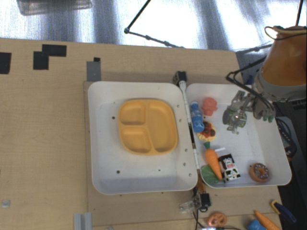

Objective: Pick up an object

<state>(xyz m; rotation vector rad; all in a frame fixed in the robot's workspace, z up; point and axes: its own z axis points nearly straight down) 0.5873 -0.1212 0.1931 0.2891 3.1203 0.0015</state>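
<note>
The bench (43, 138) carries 2 white bins. The left bin (103, 143) holds a yellow divided plate (145, 126) at its centre. I hang over the right bin (273, 143), near its far edge, my gripper (234, 119) above bare floor; I cannot tell how it is set.

Along that bin's left wall lie a blue bottle (195, 115), a pink toy (209, 105) and a small multicoloured toy (206, 131). Toward the near left corner sit the carrot (213, 163) on a green piece (207, 175) and a black-and-white carton (229, 167); a brown donut (259, 172) occupies the near right corner.

The carrot looks light, rigid, perhaps slick plastic. I judge its thick upper half the best hold, across its width.
</note>
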